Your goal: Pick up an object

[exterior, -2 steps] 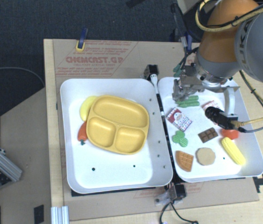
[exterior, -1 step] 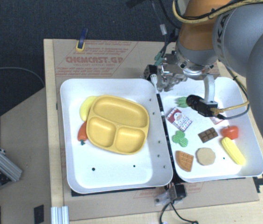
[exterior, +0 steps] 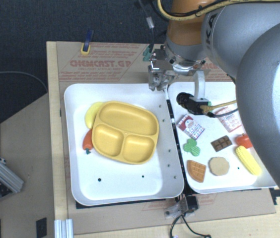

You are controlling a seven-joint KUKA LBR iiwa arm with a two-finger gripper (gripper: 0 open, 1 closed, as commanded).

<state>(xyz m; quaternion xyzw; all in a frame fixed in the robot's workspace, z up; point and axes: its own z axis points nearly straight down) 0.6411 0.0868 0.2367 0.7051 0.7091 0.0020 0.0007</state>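
Observation:
My gripper (exterior: pixel 160 86) hangs over the far rim where the two white bins meet, open, with nothing between its fingers. In the left bin (exterior: pixel 75 133) lies a yellow compartment plate (exterior: pixel 125 132). A yellow piece (exterior: pixel 92 112) and a red-orange toy vegetable (exterior: pixel 88 141) stick out from under its left side. The right bin (exterior: pixel 229 185) holds a red-and-white packet (exterior: pixel 191 127), a green toy (exterior: pixel 191 147), a waffle (exterior: pixel 196 170), a round cookie (exterior: pixel 219 166), a chocolate bar (exterior: pixel 222 143), a yellow banana-like piece (exterior: pixel 248 160) and a small orange-red piece (exterior: pixel 243 141).
The big grey arm covers the far right part of the right bin. A printed card (exterior: pixel 229 119) lies partly under it. The bins rest on a cardboard sheet (exterior: pixel 105 63) with a blue-and-yellow clip (exterior: pixel 86 43) at its far edge.

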